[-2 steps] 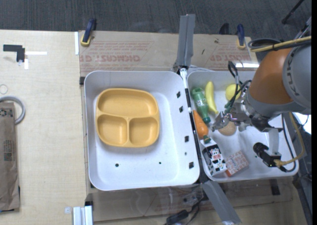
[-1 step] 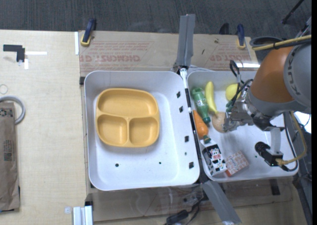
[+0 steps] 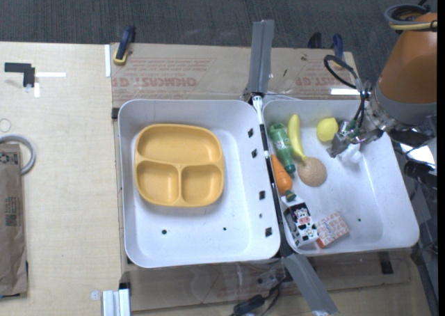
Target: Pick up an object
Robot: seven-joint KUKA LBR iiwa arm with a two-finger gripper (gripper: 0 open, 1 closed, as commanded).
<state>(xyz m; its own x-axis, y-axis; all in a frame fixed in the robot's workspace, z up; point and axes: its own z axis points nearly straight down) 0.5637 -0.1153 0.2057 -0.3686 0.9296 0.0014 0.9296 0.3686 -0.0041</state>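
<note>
A: Pale wood bench top (image 3: 62, 133) at far left. What lies on it?

B: A brown paper bag (image 3: 10, 220) at the left edge, and a blue clamp (image 3: 124, 44) on the brown printed cardboard sheet (image 3: 188, 71) behind the bins.

A: And the left shallow white plastic bin (image 3: 139, 238)?

B: It holds a yellow three-compartment plastic plate (image 3: 179, 166), lying flat in the bin's left half.

A: What is in the right shallow white plastic bin (image 3: 389, 217)?

B: That is where the loose objects lie. Along its left wall is a green plastic bottle (image 3: 281, 142). An orange carrot-shaped toy (image 3: 281, 174) lies just below it, and a small black-and-white printed box (image 3: 299, 221) sits nearer the front. A yellow banana (image 3: 296, 137) lies just beside the bottle, and a tan round ball (image 3: 313, 171) rests at the banana's lower end. At the front, a red-and-white patterned carton (image 3: 332, 229) touches the black-and-white box. Near the back sits a yellow lemon-shaped fruit (image 3: 327, 129).

A: And the gripper (image 3: 345, 143)?

B: It hangs low over the right bin, just right of the lemon-shaped fruit, below the grey arm's orange band (image 3: 410, 64). Whether the claw is released or clenched cannot be told, and no object is seen in its grasp.
</note>
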